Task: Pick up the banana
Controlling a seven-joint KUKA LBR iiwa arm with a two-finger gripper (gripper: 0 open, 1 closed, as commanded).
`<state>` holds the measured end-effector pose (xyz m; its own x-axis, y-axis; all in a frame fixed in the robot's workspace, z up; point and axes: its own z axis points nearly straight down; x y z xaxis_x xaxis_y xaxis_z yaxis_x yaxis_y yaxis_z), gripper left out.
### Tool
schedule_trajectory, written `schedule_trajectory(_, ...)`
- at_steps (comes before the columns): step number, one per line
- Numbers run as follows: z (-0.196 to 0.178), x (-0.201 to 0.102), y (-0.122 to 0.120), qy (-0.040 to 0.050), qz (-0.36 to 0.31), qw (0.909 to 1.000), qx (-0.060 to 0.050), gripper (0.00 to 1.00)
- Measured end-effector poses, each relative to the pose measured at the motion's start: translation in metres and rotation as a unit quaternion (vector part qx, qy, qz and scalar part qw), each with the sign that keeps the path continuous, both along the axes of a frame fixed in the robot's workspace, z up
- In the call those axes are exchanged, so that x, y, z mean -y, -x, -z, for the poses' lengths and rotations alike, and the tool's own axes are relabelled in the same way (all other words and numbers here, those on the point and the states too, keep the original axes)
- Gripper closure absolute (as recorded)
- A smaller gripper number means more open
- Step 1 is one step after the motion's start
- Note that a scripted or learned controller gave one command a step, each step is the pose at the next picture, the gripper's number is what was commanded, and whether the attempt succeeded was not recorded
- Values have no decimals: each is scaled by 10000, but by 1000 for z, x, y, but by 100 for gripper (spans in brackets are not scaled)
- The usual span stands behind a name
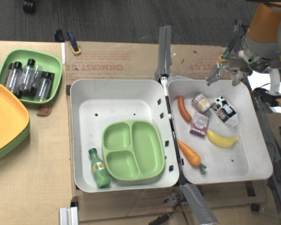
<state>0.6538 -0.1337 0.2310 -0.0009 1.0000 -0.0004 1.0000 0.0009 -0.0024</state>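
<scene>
The yellow banana (222, 139) lies in the right bin (253, 165), toward its middle right, with a purple packet (199, 123) just to its left. My gripper (223, 77) hangs over the bin's far rim, well above and beyond the banana. Its two fingers are spread apart with nothing between them.
In the right bin also lie a hot dog (184, 108), a small can (201, 102), a black-and-white carton (224, 110) and a carrot (190, 153). The left bin (84, 107) holds a green divided plate (133, 150) and a green bottle (99, 168). A green tray of bottles (30, 76) and orange plates (7, 123) sit at far left.
</scene>
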Motion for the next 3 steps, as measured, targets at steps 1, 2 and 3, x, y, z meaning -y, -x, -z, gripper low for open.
schedule_trajectory(1,-8,0,0,5,-10,10000,-7,100)
schedule_trajectory(2,-70,-32,-5,7,-1275,9918,16,100)
schedule_trajectory(3,11,-69,34,-4,-1867,9824,1,100)
